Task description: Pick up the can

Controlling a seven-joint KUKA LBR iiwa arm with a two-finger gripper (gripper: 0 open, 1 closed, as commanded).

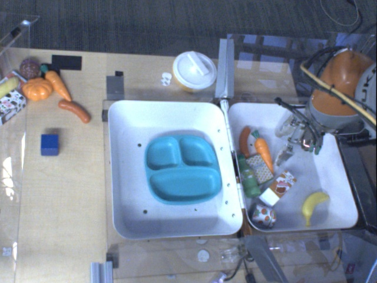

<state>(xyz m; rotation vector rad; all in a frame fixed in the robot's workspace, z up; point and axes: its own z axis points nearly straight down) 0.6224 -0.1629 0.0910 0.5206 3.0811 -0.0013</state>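
The claw [296, 139] is hanging over the back part of the right bin [341, 181], and I cannot tell how it is set from here. Nothing is showing between it. The can [264, 215] is lying at the front of that same bin, near the corner by the divider, well apart from the claw. A small carton [279, 187] is sitting just behind the can, a banana [314, 206] to its right, a carrot [263, 151] further back. The left bin [126, 158] is carrying a blue tray [182, 168].
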